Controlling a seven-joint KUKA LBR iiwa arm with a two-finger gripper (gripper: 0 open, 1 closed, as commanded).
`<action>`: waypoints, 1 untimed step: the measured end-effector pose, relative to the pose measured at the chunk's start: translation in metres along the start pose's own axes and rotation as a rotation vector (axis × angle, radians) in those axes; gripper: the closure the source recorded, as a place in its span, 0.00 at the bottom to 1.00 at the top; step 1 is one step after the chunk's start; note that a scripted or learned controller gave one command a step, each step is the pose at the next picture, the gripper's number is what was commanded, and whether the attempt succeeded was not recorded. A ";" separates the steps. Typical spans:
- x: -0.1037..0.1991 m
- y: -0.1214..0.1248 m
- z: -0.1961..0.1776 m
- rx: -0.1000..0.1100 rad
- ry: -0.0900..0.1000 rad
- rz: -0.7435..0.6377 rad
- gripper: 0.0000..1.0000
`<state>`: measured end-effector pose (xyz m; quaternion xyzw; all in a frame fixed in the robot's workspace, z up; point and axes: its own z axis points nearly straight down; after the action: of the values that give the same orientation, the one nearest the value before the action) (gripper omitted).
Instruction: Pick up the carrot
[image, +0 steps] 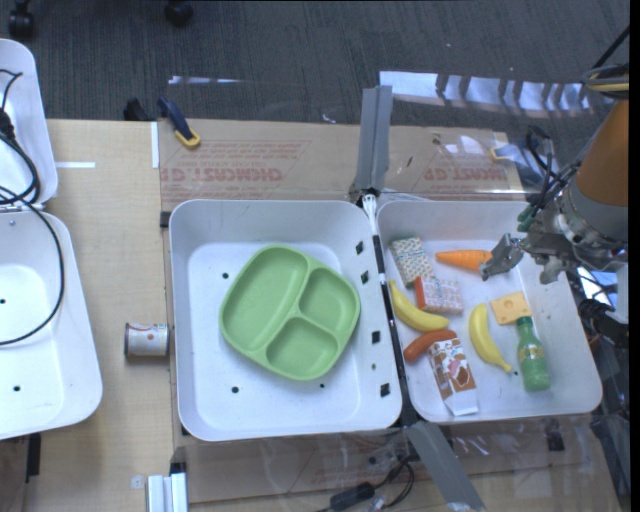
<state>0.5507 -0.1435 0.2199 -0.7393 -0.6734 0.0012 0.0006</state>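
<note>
The orange carrot (462, 260) lies in the right bin (590, 395), near its back, tip pointing left. My gripper (527, 256) hangs just to the carrot's right, over the bin's right half. Its fingers stand apart, one finger (500, 257) close by the carrot's thick end, and nothing sits between them. The arm's orange band shows at the right edge above it.
The right bin also holds two bananas (415, 312), a red sausage (428, 344), a cheese wedge (510, 307), a green bottle (532, 356) and several snack packets (455, 374). The left bin (190, 400) holds a green divided plate (290, 312). A small can (147, 340) lies on the bench to the left.
</note>
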 end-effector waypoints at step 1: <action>-0.011 0.035 0.123 -0.011 -0.003 -0.139 0.00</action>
<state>0.5842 -0.1580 0.0969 -0.6907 -0.7231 -0.0016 -0.0044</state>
